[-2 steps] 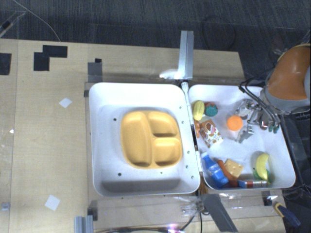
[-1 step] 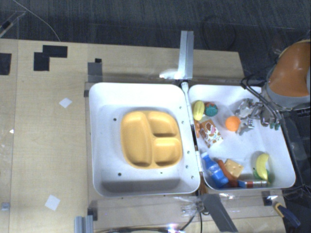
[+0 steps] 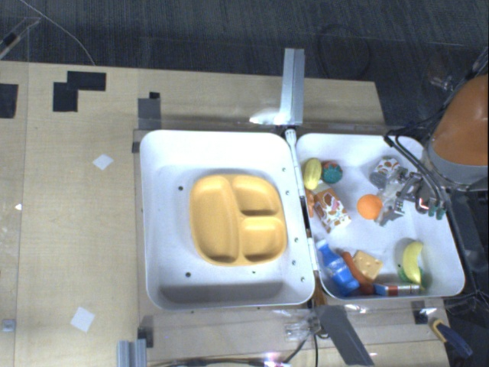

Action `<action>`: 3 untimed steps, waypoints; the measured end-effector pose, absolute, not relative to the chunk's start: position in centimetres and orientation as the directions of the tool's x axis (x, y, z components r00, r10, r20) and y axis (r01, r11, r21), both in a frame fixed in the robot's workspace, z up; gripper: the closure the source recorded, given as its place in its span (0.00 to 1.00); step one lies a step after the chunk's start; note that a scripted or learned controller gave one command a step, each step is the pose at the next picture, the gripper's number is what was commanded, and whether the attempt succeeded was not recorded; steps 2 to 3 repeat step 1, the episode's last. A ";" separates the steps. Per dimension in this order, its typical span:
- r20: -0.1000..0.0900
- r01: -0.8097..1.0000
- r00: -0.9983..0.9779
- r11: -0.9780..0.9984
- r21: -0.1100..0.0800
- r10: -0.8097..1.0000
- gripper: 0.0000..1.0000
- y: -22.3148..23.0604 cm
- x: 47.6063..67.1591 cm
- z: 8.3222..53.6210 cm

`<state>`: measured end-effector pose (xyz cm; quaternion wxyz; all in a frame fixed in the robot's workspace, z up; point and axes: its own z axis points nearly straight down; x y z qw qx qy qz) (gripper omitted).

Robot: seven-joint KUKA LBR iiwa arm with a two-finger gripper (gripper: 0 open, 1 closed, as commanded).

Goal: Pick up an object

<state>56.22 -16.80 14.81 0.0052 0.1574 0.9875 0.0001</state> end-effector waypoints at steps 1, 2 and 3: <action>-0.011 0.585 -0.811 0.811 0.005 0.585 1.00 -17.7 58.9 20.6; -0.011 0.585 -0.811 0.811 0.005 0.585 1.00 -17.7 58.9 20.6; -0.011 0.585 -0.811 0.811 0.005 0.585 1.00 -17.7 58.9 20.6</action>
